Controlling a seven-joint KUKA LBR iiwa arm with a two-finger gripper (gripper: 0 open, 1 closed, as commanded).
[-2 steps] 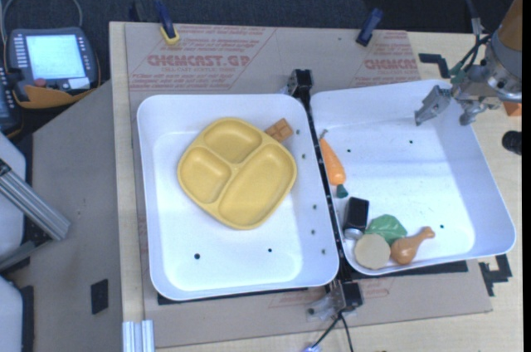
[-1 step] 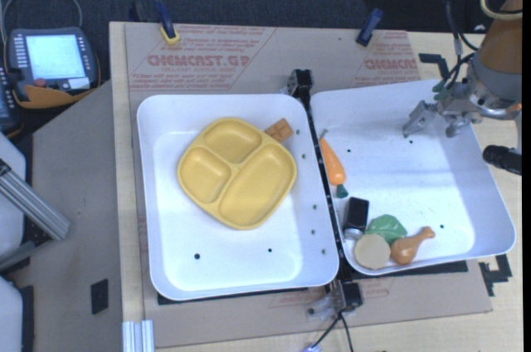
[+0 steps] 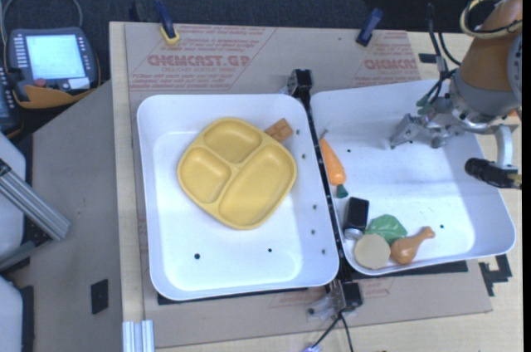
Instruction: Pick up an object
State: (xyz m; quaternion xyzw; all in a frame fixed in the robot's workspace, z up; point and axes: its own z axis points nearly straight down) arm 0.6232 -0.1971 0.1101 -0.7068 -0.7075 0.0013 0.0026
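The gripper (image 3: 421, 130) is seen hovering at the right bin's (image 3: 489, 238) far side (fingers look spread, probably); the carrot (image 3: 333, 163) lies left, lengthwise near-to-far.

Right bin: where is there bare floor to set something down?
Bare floor runs through the right bin's middle, between the hand and the chicken leg. The near-left corner is crowded: carrot, black block, green piece.
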